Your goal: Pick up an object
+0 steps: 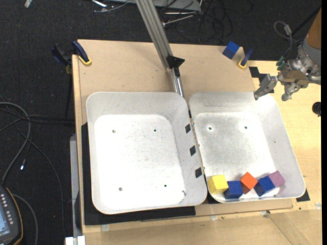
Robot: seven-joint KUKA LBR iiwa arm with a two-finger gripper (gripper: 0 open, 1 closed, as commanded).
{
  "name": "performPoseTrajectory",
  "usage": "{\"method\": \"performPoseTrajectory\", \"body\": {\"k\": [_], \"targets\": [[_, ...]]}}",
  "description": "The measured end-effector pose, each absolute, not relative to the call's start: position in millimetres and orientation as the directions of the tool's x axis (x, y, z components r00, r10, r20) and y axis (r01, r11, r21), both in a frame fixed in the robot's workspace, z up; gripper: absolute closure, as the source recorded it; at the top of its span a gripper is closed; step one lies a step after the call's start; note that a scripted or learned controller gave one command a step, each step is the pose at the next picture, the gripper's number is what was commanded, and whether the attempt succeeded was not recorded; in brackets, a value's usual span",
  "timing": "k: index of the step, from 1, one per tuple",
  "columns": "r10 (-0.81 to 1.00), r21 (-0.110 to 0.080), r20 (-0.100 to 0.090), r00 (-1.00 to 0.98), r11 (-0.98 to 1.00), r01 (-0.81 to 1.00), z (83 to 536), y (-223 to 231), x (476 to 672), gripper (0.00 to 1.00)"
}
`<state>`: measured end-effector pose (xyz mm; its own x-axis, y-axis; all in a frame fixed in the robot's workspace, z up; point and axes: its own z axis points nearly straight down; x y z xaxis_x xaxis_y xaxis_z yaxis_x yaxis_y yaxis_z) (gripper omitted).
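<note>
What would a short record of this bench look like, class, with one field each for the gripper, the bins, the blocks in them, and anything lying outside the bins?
gripper: gripper open, above the far right corner of the right bin, holding nothing
bins: left bin and right bin, side by side
blocks in right bin: yellow block, blue block, orange block, second blue block, purple block, clustered along the near edge
outside the bins: stray blue block on the bench at the far side
</note>
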<state>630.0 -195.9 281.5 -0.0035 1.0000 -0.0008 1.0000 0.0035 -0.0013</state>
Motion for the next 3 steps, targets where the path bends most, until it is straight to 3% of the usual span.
{"method": "performPoseTrajectory", "body": {"k": [1,2,3], "targets": [[1.0,-0.008,0.004,-0.007,0.007,1.0,191.2,-125.3,620.4,0.0],[1.0,-0.005,0.001,0.002,-0.002,1.0,178.7,-117.1,577.7,0.0],[1.0,-0.003,0.002,0.001,-0.001,1.0,195.8,-90.7,513.4,0.0]]}}
